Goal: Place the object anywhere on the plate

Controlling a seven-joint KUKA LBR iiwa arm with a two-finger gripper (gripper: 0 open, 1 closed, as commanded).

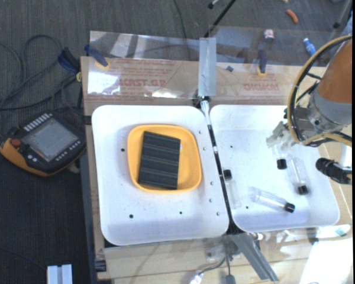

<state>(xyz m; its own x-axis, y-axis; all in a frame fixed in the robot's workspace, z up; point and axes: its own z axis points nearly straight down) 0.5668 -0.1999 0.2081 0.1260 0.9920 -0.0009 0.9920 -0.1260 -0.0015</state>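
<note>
A black ribbed rectangular object [160, 159] lies flat on the yellow plate [191, 164], which sits in the middle of the left white bin [112, 212]. My gripper [291, 176] hangs over the right bin [248, 129], well to the right of the plate and apart from the object. Its clear fingers [298, 176] with black tips stand open with nothing between them.
A clear tube with a black end [271, 199] lies near the front of the right bin. A small black piece [227, 174] sits by the rim between the bins. A clear-taped cardboard wall [148, 78] stands behind the bins. A teach pendant [44, 144] lies on the floor at left.
</note>
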